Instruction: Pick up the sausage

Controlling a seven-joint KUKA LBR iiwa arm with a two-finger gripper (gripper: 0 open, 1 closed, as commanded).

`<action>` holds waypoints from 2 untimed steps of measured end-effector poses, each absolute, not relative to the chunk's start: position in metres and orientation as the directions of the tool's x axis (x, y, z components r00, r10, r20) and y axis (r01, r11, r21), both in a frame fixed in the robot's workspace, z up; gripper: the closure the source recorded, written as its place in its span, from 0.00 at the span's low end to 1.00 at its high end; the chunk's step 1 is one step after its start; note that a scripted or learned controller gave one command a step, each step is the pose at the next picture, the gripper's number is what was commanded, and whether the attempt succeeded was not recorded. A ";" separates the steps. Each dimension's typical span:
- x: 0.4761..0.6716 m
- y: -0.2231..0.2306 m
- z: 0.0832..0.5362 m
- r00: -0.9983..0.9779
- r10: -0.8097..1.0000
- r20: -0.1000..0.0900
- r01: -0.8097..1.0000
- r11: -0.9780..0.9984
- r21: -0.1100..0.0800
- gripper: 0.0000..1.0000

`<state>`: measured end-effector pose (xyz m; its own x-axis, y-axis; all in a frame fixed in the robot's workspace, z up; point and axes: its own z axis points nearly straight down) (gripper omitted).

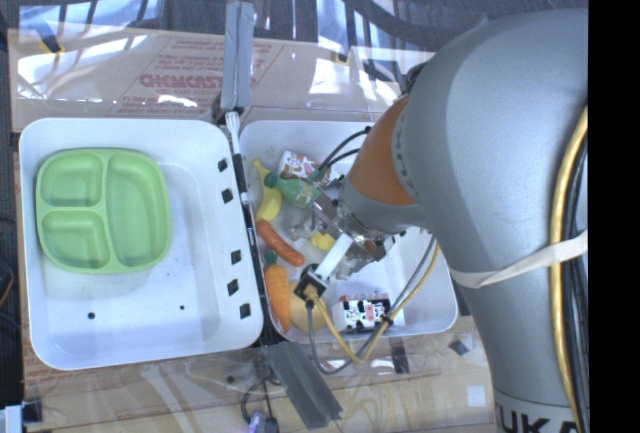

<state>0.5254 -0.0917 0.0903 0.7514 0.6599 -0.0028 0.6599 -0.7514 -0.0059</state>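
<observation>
The sausage (278, 243), a short reddish-orange link, lies slantwise near the left wall of the right bin (430, 306). My gripper (320, 213) is low inside that bin, just right of and slightly above the sausage, among the toy foods. The wrist and arm cover its tip, and nothing shows held in it.
An orange carrot (279, 301) lies below the sausage. A yellow piece (268, 204), a green bottle (296, 189) and a small carton (298, 164) crowd the bin's upper left. A printed box (363, 312) sits at the front. The left bin (200, 301) holds a green divided plate (102, 209).
</observation>
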 end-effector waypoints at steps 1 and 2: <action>0.487 -0.090 0.099 0.868 0.495 0.024 0.495 -0.869 0.016 0.00; 0.525 -0.191 0.091 0.838 0.545 -0.001 0.545 -0.838 -0.005 0.00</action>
<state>0.5254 -0.1910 0.0909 0.8381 0.5455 -0.0012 0.5455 -0.8381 -0.0047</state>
